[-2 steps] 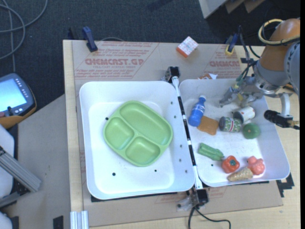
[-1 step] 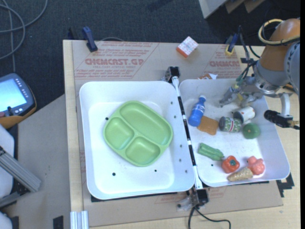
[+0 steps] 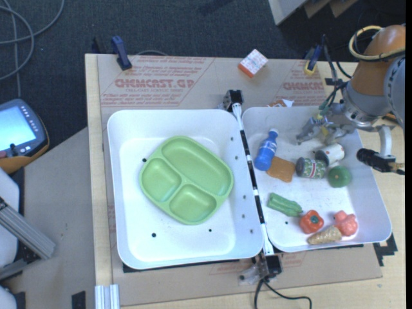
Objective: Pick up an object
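My gripper (image 3: 319, 129) hangs over the far part of the right bin (image 3: 380, 201), below the grey arm with its orange band (image 3: 381, 50). Just under and in front of it lie a white cup (image 3: 331, 152) and a dark green can (image 3: 311, 167). A blue bottle (image 3: 266, 150) and an orange block (image 3: 281, 169) sit to its left. A green ball (image 3: 338, 176) lies to the right of the can. Nothing shows held in the gripper.
Nearer the front of the right bin lie a green vegetable (image 3: 284, 205), a red tomato (image 3: 311, 221), a cone (image 3: 324, 235) and a pink toy (image 3: 346, 223). The left bin (image 3: 129, 134) holds a green divided plate (image 3: 187, 179). A small orange box (image 3: 253, 62) sits on the bench behind.
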Motion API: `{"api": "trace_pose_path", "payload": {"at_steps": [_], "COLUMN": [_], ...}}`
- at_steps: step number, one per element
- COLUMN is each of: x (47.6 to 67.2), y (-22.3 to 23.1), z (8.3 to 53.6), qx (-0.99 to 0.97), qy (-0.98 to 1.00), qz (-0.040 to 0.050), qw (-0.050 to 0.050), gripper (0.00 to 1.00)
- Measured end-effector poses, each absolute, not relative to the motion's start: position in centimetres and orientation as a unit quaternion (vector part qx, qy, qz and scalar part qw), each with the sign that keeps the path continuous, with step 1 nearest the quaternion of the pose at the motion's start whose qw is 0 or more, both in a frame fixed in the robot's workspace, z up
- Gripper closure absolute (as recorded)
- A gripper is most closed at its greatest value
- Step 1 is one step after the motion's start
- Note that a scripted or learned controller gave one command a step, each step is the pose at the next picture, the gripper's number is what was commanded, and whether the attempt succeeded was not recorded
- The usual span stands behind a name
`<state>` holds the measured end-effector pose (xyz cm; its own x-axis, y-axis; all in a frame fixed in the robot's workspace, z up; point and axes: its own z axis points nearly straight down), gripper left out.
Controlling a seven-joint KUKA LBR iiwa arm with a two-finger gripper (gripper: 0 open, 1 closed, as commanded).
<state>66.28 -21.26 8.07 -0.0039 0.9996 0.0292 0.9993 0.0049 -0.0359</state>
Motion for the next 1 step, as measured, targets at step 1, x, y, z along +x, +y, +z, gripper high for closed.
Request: {"api": "trace_pose_path", "payload": {"at_steps": [1], "x": [66.29], "y": [-21.26], "z": [8.07], "qx": [-0.705], "qy": [-0.708], "qz": [0.0024], "qw": [0.023], "gripper": [0.00]}}
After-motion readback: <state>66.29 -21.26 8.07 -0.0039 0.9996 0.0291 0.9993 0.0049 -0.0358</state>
